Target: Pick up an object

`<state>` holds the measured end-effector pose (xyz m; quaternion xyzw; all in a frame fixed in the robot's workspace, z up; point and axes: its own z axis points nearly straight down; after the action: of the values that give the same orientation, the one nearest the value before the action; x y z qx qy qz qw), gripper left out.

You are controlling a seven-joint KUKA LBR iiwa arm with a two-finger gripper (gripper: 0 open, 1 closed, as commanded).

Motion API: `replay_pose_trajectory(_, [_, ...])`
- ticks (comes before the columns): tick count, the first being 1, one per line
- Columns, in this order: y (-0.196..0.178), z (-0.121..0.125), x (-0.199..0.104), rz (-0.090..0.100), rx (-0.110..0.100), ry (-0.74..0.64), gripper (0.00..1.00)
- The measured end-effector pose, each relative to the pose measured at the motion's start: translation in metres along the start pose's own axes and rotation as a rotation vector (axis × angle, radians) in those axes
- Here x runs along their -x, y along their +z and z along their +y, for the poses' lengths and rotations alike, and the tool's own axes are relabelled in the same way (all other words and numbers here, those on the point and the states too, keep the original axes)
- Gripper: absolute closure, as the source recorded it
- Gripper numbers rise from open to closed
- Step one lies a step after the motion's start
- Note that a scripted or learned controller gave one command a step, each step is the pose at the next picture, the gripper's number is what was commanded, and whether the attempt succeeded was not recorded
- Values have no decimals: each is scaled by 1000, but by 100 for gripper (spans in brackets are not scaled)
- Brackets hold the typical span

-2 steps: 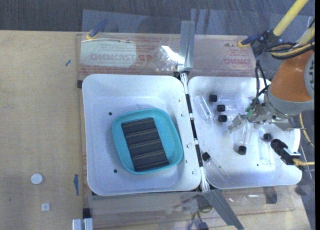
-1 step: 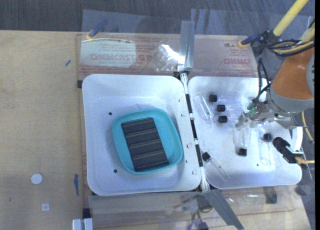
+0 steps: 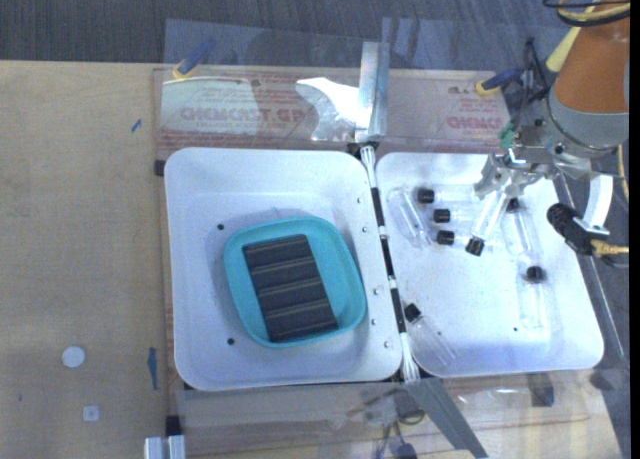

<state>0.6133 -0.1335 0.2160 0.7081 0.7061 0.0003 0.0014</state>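
Two white bins lie side by side below me. The left bin [image 3: 190, 247] carries a teal dish [image 3: 345, 282], a rounded square sitting a little askew near its middle. A dark ribbed block [image 3: 290, 287] lies flat inside the dish, its ridges running across it. Both are well apart from my gripper, a whole bin away to the left.

The right bin [image 3: 480, 342] holds several clear tubes with black caps, scattered over its upper half. Just inside the bin's left wall, low down, one small capped piece [image 3: 411, 315] lies alone. Further up, a clear tube [image 3: 408, 215] lies at a slant with a black cap [image 3: 426, 194] near its top end, and two more black caps [image 3: 441, 215] sit just beside it.

The slanted tube [image 3: 487, 219] is the nearest thing to my hand. Its upper end reaches up to my gripper [image 3: 508, 179] and its black cap points down and left. I cannot tell if it is touching me or merely lying beneath. Another tube [image 3: 522, 239] lies just right of it, below my gripper.

My gripper hangs over the bin's upper right corner. Whether it is apart or together I cannot tell.
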Motion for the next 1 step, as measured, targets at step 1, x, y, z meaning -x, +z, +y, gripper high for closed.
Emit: replay_pose_trajectory(1, [2,42,-40,0,0,25,100])
